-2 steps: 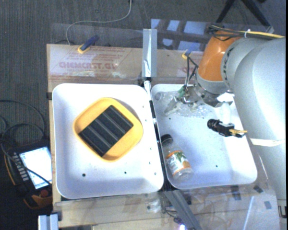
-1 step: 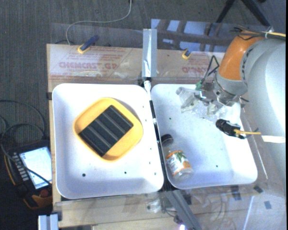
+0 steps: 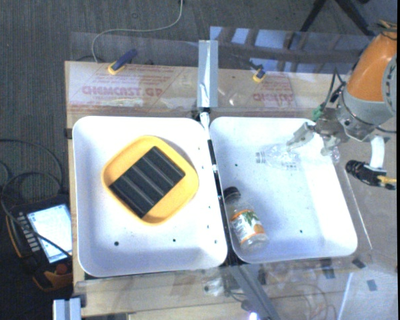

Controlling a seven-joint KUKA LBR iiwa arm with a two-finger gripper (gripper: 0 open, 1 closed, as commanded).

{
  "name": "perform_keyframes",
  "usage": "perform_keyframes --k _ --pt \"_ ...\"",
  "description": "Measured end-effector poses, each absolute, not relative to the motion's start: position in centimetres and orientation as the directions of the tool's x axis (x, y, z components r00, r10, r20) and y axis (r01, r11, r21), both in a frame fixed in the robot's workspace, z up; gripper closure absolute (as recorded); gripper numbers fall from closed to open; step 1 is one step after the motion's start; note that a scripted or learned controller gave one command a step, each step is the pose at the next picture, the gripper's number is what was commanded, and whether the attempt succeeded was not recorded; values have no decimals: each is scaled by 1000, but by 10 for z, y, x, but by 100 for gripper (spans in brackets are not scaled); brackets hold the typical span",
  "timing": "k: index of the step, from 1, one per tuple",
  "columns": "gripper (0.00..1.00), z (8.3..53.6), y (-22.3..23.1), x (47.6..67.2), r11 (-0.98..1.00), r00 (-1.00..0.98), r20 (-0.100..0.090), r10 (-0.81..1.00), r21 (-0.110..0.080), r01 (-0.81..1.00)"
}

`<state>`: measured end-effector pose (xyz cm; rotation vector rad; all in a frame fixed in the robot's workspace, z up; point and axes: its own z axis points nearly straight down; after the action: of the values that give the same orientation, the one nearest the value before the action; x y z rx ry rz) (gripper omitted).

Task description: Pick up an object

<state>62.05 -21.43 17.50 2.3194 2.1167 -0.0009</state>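
My gripper [image 3: 317,145] hovers over the right bin's [image 3: 320,212] far right part, with its fingers spread open and nothing between them. A clear plastic item [image 3: 277,156] lies just left of the nearer fingertip, on the bin floor. A small bottle [image 3: 245,224] with a black cap and an orange label lies on its side at the bin's near left corner. In the left bin [image 3: 93,232] rests a yellow dish-like object with a black ribbed top [image 3: 150,179].
A metal divider post [image 3: 207,72] stands at the back between the bins. Two blue-yellow clamps [image 3: 122,61] sit on the board behind the bins. The arm's orange band [image 3: 373,62] rises over the right bin's far right corner.
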Motion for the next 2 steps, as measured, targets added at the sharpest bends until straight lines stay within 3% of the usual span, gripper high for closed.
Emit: perform_keyframes --k 1,2 --pt "0 298 -198 574 281 -281 -4 960 1 960" --pt "0 182 -130 519 333 -333 2 943 -2 943"
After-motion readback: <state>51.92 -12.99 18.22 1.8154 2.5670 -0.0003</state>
